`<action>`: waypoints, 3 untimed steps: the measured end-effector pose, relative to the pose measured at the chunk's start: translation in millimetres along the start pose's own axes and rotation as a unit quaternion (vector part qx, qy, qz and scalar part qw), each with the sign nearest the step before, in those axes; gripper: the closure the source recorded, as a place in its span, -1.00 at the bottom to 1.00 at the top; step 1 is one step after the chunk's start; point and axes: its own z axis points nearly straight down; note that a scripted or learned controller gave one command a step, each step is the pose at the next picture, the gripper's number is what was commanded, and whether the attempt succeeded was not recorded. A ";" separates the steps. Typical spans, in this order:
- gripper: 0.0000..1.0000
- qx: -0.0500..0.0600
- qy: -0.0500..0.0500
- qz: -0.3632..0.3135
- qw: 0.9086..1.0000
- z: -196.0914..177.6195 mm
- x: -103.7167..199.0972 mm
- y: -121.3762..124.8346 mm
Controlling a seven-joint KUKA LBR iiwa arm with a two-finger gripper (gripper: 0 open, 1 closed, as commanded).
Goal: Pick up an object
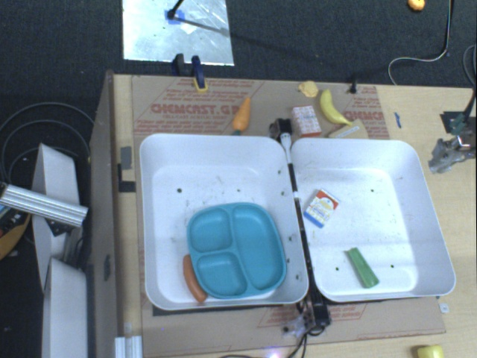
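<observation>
The left bin point(160, 200) holds a blue divided plate point(237, 250) near its front. An orange sausage-shaped piece point(194, 278) lies against the plate's front left edge. In the right bin point(417, 200), a small white, red and blue box point(321, 207) lies at the left. A green stick-shaped block point(361, 267) lies towards the front of that bin.
Behind the bins on the cardboard lie a carrot point(241, 115), a small box point(305, 120), a banana point(332, 108) and a pale yellow piece point(308, 89). A metal fixture point(451, 148) stands at the right edge. An orange ball point(417, 3) lies on the floor.
</observation>
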 end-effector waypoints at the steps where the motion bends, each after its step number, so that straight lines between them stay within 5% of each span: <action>1: 1.00 -0.001 0.001 -0.002 1.000 -31.9 28.6 -57.6; 2: 1.00 0.002 0.001 0.001 1.000 36.9 6.4 -52.3; 3: 1.00 -0.002 0.000 -0.003 1.000 13.7 29.7 -66.4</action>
